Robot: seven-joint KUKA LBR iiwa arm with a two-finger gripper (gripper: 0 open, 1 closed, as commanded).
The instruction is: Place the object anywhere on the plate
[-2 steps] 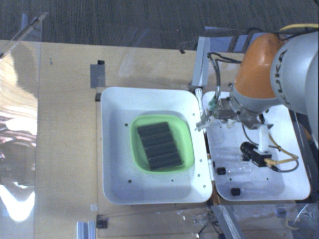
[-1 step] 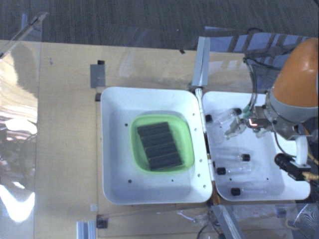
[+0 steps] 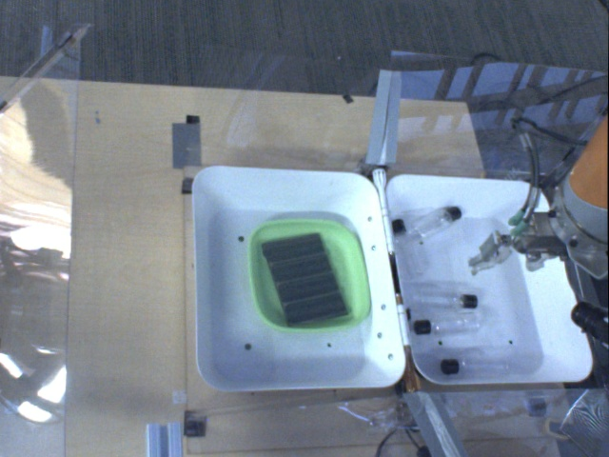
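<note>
The tool (image 3: pixel 487 252) hangs over the right bin (image 3: pixel 552 365), in its far half toward the right wall, reaching in from the arm (image 3: pixel 585 184) at the right. Whether it is released or clenched cannot be told at this resolution, and nothing is visibly between its tips. Beneath and around it lie several clear vials with black caps: one vial (image 3: pixel 433 222) near the bin's far-left corner, one vial (image 3: pixel 452 303) at mid-floor, one (image 3: pixel 433 327) against the left wall and one (image 3: pixel 466 363) by the near edge. Any of these may be the object; none is on the plate. The green plate (image 3: pixel 354 255) sits in the centre of the left bin (image 3: pixel 214 284) and carries a dark ribbed block (image 3: pixel 304 279) over most of its face. Probable faults: the vials are transparent, round and likely slippery, so a grasp may close on air or squeeze one out sideways; a vial set down may roll off the block or the plate's sloped rim; a low transfer may strike the divider between the bins. The bins rest on a pale wooden counter (image 3: pixel 114 255), with a clear sheet reflecting light along its left edge and grey carpet beyond its far edge.
</note>
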